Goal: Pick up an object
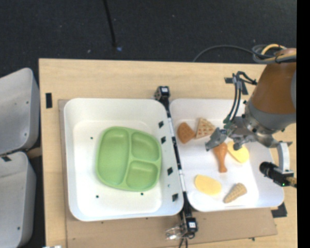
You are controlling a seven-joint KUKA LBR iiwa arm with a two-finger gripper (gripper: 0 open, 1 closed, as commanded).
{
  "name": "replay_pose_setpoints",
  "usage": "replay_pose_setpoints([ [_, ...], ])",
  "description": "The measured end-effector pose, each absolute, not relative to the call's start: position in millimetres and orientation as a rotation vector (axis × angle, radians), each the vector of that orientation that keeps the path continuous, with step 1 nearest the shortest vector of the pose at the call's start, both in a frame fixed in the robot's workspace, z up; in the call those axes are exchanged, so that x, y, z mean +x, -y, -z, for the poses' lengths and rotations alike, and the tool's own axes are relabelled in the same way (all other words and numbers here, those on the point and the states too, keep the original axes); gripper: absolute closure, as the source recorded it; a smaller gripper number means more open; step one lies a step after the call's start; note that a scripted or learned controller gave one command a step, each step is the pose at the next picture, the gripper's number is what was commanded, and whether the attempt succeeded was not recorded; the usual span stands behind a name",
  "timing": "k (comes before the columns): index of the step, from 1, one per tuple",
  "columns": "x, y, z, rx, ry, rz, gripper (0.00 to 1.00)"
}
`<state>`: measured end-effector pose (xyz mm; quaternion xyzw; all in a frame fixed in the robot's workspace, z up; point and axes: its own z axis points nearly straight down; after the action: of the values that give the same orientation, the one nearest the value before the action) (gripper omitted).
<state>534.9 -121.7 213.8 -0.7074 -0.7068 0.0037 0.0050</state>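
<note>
Lowest in the frame, along the bottom edge of the wooden bench (51,231), sits a small metal clip (180,231) at the seam between two shallow white bins. Left bin (72,200) fills the centre-left of the frame and holds a green divided tray (128,159) with three compartments, lying flat.

Right bin (196,112) fills the centre-right and holds several toy foods. At its lower middle lies a yellow oval piece (207,185), and just right of it a tan cone-shaped piece (235,192). Toward the upper left of this bin sits a brown rounded piece (185,133), touching or just beside a tan waffle-like wedge (205,128). In the middle lies an orange drumstick (222,156), with a yellow rounded piece (239,154) just to its right.

Entering from the right edge, the arm (274,94), orange above and grey below, reaches over the right bin. Its gripper (225,137) hangs directly above the top of the drumstick, close to the yellow rounded piece. Dark grey fingers (215,138) point down and left; I cannot tell whether they are spread or closed, or whether they touch the drumstick. Nothing is visibly held between them.
</note>
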Motion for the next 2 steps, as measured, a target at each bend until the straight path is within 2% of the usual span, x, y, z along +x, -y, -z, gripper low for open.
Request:
replay_pose_setpoints([
  [1,537.7,121.6,-220.2,-2.22,2.224,0.001,0.0],
  [2,537.6,125.3,-177.5,-2.221,2.22,-0.005,0.0],
])
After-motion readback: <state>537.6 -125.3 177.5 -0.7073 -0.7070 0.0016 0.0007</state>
